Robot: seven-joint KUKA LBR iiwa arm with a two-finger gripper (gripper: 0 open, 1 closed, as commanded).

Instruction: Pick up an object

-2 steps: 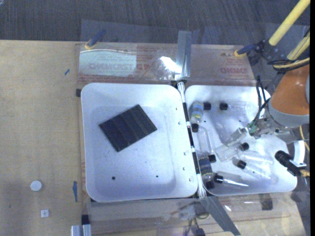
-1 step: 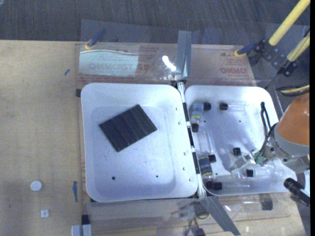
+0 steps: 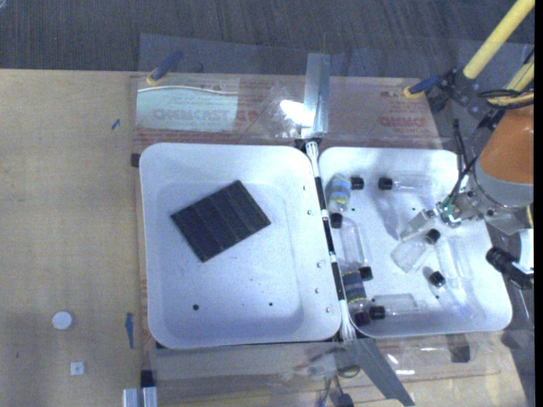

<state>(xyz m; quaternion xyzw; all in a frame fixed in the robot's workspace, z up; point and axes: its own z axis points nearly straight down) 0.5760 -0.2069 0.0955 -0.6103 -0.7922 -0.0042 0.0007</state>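
Observation:
Several clear plastic bottles with black caps lie scattered in the right bin [image 3: 496, 312]. One with a blue label [image 3: 338, 192] rests near the bin's back left corner, and another [image 3: 392, 305] lies along the front wall. My gripper [image 3: 447, 214] reaches in from the right, low over the bin's right half, just above and beside a clear bottle [image 3: 415, 226] that lies tilted there. The see-through plastic blurs the gripper's tip. A dark grey square pad [image 3: 221, 220] lies flat in the left bin [image 3: 170, 312].
The arm's orange band [image 3: 512, 153] hangs over the right bin's back right corner. A metal divider [image 3: 329, 236] runs between the bins. Cables and a yellow rod [image 3: 505, 25] are at the back right. A plastic bag [image 3: 188, 108] lies behind the left bin.

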